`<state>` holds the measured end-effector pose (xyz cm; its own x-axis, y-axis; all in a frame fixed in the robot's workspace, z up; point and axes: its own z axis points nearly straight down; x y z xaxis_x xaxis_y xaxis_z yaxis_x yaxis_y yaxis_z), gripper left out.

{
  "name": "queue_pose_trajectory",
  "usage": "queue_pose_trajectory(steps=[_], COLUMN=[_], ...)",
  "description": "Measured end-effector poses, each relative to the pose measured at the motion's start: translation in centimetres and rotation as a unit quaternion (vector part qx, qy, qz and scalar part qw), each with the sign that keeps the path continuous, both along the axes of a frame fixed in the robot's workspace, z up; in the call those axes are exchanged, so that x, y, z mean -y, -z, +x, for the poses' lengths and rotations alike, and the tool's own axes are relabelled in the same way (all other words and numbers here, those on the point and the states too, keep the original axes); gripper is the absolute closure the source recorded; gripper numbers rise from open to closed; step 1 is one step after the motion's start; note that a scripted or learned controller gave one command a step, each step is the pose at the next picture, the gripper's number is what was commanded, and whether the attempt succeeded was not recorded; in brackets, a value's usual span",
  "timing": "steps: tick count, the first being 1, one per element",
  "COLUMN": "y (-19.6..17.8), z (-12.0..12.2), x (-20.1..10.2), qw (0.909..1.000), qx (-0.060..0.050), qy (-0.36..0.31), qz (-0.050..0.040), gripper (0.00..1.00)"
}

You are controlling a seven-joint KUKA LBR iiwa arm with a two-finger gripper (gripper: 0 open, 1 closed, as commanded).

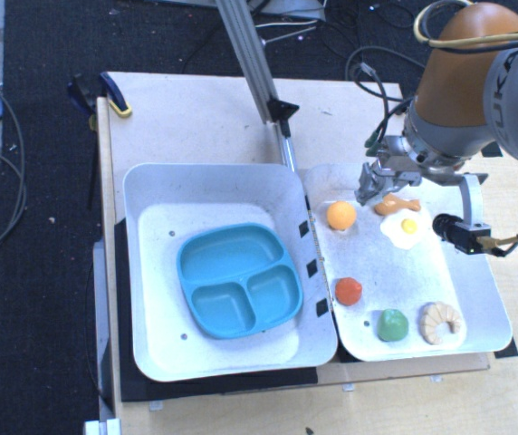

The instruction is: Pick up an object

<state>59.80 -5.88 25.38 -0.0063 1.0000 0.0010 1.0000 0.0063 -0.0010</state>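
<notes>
Hovering low at upper right of the frame: hand (374, 187), hanging under the grey and orange wrist, over the far end of the right bin (476, 284). Not telling from this slant how the hand is set; nothing visibly held in it.

Lying loose in the right bin, several candidates:
- orange ball (340, 216), just left of and below the hand, near the bin's left wall.
- small orange piece (396, 206), just right of the hand, close to touching it.
- fried egg toy (404, 230), touching or nearly touching the orange piece, just below it.
- red piece (348, 291), mid-bin, well apart from the rest.
- green piece (391, 324) and beige shrimp-like piece (441, 322), near the bottom edge, side by side but apart.

Sitting in the left bin (150, 333), centre left of the frame: blue divided tray (239, 278).

Judging the step as final approach, choosing between the ball and the orange piece.

Doing it well, probably:
- Committing to one target; centring straight above it before dropping.
- Favouring the ball for its isolation, though expecting it to roll off a glancing touch; closing squarely across its middle.
- Avoiding the orange piece and egg together, risking a double or a nudge.
- Keeping clear of the bin wall and the clips along it.
- Lifting slowly, checking for something actually pinched.
</notes>
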Motion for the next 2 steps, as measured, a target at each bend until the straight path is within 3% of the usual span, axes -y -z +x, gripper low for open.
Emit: queue_pose_trajectory(steps=[1,2], y=[-0.5,1.3], z=[-2.2,-4.4], x=[-4.6,-9.5], qw=[1.0000,1.0000], qx=[0.000,-0.002], qy=[-0.001,-0.001], qz=[0.0004,0.0002], gripper=[1.00,1.00])
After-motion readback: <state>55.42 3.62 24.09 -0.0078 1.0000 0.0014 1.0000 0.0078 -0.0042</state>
